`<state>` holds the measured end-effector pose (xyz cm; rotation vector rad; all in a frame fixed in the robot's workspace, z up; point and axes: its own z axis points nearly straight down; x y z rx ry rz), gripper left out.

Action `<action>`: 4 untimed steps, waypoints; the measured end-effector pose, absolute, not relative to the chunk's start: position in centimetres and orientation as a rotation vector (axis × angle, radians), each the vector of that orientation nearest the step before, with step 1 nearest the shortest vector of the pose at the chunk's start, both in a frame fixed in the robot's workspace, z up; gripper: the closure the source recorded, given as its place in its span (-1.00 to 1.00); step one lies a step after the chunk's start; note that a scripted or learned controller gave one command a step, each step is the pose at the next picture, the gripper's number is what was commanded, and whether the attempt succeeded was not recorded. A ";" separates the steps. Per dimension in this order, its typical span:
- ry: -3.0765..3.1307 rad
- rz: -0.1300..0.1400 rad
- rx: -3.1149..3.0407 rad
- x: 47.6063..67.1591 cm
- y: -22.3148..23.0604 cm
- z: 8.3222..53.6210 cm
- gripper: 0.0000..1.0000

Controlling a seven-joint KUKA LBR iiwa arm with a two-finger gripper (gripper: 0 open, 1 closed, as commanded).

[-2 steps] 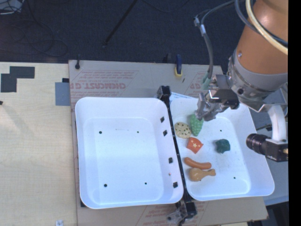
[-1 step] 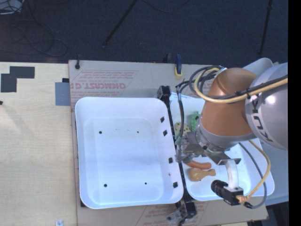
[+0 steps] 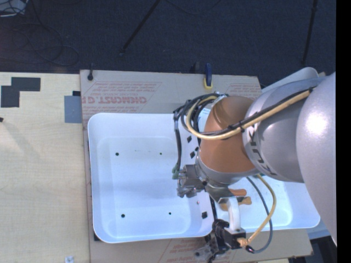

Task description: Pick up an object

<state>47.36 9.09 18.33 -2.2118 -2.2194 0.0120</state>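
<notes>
The arm reaches in from the right, its orange wrist band hanging over the divide between the two white bins. My gripper (image 3: 186,184) points down at the inner edge of the right bin (image 3: 285,212), close to the wall it shares with the left bin. A small orange thing (image 3: 239,193) lies in the right bin just right of the wrist, mostly hidden by the arm. Nothing shows between the gripper and the bin floor.
The left bin (image 3: 137,169) lies open to view, its white floor marked by small dark dots. Both bins rest on a cardboard sheet (image 3: 131,95) on the pale bench. The arm's bulk covers most of the right bin.
</notes>
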 end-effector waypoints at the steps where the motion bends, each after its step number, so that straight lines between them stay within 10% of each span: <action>1: -2.210 0.007 -2.232 48.2 -2.0 18.7 1.00; 3: -2.207 0.009 -2.226 48.2 -1.7 20.6 1.00; 4: -2.215 0.005 -2.228 47.5 -9.7 21.2 1.00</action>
